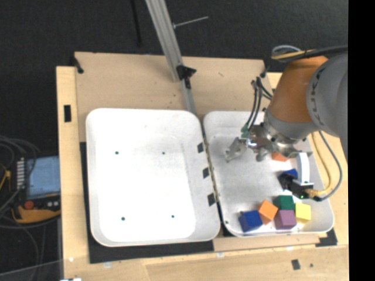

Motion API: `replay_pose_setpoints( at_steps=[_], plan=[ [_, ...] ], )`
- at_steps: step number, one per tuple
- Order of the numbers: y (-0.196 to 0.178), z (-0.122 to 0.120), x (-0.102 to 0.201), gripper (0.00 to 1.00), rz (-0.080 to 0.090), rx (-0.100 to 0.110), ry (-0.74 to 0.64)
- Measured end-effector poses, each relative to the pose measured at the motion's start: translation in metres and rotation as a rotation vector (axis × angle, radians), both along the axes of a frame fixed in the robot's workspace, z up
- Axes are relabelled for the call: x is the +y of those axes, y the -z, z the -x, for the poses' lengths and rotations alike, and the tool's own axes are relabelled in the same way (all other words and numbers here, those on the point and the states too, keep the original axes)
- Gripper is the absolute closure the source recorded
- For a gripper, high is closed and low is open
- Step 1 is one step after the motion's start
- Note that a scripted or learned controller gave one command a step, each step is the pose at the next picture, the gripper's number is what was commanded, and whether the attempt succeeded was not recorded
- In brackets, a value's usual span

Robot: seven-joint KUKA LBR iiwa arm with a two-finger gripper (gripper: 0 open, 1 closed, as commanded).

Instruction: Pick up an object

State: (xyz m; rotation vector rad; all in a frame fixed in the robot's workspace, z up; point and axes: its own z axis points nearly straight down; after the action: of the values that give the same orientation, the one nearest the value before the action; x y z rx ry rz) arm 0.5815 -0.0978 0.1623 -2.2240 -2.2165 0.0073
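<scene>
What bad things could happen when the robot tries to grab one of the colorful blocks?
The blocks sit bunched together in the right bin's near corner, so the gripper might bump several blocks instead of grabbing one. The bin's wall is right beside them, so a finger could hit it. The gripper is also away from the pile, over bare floor, so closing here would probably catch nothing.

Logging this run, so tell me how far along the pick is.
Nothing looks picked yet. The gripper hangs over bare floor in the right bin. The blue block, orange block, purple block, green block and yellow block sit clustered at the bin's near corner. Reaching and grasping one remains.
</scene>
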Motion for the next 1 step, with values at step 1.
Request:
replay_pose_setpoints(
  at_steps=[1],
  plan=[
    [0.0615,-0.0013,0.0036,0.00,0.000,0.000,0.002]
  ],
)
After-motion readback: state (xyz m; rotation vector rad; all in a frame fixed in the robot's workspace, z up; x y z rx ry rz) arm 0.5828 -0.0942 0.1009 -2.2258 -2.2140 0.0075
